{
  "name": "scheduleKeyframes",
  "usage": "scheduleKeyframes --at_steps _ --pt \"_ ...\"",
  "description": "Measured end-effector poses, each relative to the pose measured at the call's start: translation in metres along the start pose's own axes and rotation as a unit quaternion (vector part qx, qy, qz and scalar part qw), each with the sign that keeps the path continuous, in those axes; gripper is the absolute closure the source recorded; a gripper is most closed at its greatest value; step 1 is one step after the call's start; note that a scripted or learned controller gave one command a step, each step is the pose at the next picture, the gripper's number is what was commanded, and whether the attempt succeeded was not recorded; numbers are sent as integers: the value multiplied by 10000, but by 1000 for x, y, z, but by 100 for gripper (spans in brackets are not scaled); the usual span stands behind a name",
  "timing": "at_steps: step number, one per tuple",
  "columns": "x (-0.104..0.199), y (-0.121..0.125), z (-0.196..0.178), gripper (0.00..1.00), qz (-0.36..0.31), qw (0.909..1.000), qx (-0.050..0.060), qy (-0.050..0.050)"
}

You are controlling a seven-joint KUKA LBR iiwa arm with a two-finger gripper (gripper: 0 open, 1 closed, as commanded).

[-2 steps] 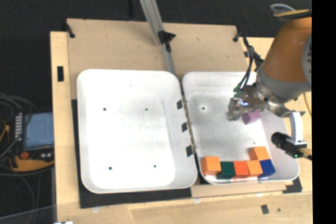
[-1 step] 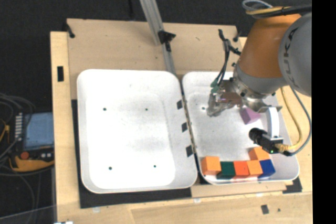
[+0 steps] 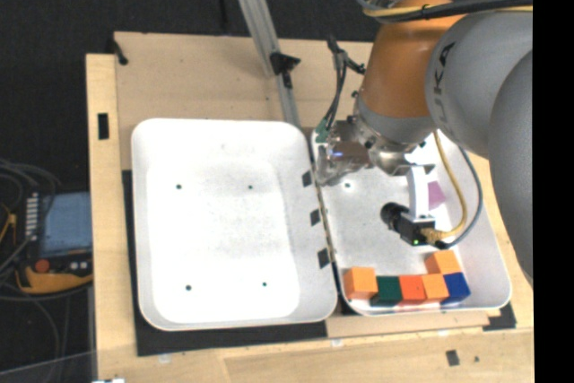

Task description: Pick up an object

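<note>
Several small blocks lie along the front wall of the right bin [image 3: 489, 233]: an orange block [image 3: 360, 280], a green block [image 3: 388, 289], a red-orange block [image 3: 412, 287], another orange block [image 3: 435, 285] and a blue block [image 3: 456, 284], with one more orange block [image 3: 444, 262] behind them. A pale purple piece [image 3: 437, 194] lies further back, partly hidden by the arm. My gripper [image 3: 337, 159] hangs low over the right bin's back left part, close to the wall shared with the left bin and well away from the blocks. Nothing shows in its grasp.
The left bin [image 3: 148, 193] sits beside the right one. A slanted metal pole [image 3: 260, 22] rises behind the bins. The arm's bulk covers the right bin's back right. A black fitting with a cable [image 3: 401, 220] hangs mid-bin.
</note>
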State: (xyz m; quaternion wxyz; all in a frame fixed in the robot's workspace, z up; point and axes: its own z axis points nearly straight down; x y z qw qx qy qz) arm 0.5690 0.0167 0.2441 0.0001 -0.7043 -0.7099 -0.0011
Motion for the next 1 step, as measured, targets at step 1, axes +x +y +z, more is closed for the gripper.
scheduleKeyframes --at_steps 1 --pt "47 27 1 100 2 10000 -3 -2"
